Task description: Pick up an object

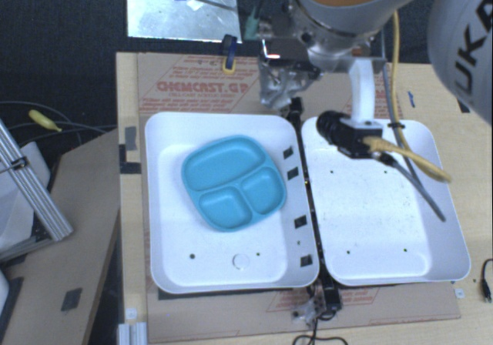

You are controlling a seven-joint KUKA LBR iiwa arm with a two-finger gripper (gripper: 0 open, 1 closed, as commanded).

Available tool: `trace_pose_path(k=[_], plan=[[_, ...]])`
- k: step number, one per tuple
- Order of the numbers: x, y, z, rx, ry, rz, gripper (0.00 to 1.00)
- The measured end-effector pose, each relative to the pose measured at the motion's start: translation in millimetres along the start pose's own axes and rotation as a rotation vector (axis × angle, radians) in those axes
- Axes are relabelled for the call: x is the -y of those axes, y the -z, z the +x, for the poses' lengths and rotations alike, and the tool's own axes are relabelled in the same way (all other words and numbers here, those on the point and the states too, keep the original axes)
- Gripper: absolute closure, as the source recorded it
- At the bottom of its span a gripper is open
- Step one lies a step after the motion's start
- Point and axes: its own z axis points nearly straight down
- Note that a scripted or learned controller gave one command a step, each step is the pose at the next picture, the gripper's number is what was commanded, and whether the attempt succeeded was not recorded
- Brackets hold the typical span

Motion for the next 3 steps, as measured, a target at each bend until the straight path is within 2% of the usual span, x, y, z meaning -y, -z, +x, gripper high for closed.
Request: trace_pose_path(k=[1, 2, 3], plan=[[-20.0, -4.3, 49.5, -0.003, 0.009, -0.006, 1.0], [33.9, 13.2, 47.2, -0.004, 0.008, -0.006, 1.0], [44.9, -30.2, -35.3, 0.001, -0.005, -0.002, 1.0]])
